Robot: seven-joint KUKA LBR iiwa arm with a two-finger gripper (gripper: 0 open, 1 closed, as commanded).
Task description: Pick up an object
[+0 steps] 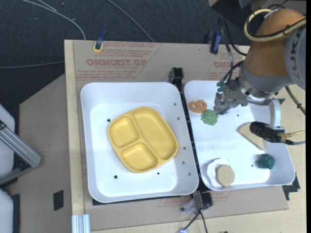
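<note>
Camera view puts the end effector [219, 106] low in the right bin [243, 178], just beside a green broccoli piece [209, 117]; its state I cannot tell. Approach step; next likely calls for closing on it.

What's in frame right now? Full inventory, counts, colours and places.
left bin: 1, white, left half of bench
right bin: 1, white, right half of bench
divided plate: 1, yellow, three compartments, centre of left bin
pretzel: 1, orange-brown, right bin's far left corner
broccoli: 1, green, right bin, just near side of pretzel
round tan piece on white disc: 1, right bin's near left corner
teal lump: 1, right bin's near right area
clamps: 2, blue, bench's far edge
arm: 1, grey with orange band, from right
gripper: 1, just above the broccoli
</note>
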